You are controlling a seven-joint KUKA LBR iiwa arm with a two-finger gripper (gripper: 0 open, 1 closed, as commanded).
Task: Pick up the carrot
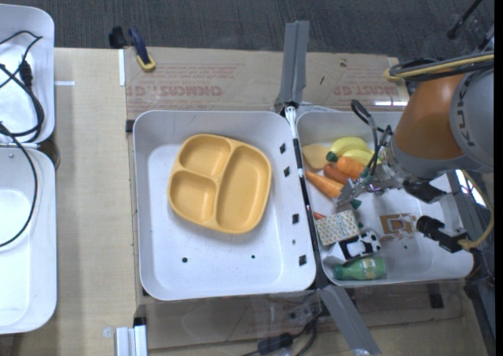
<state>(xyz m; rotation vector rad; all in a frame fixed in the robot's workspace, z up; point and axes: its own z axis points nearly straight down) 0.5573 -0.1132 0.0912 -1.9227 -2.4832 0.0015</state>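
Your slim orange carrot (323,183) lies in the right-hand shallow white bin (416,268), near its left wall, long axis slanting from upper left to lower right. The claw (355,189) sits just right of it; whether it is spread or closed, I cannot tell.

bins (157,268): smooth white plastic, slight sheen
plate (220,182): matt yellow plastic
table (86,150): pale wood, matt
carrot (324,184): glossy orange plastic
arm (428,122): glossy orange band
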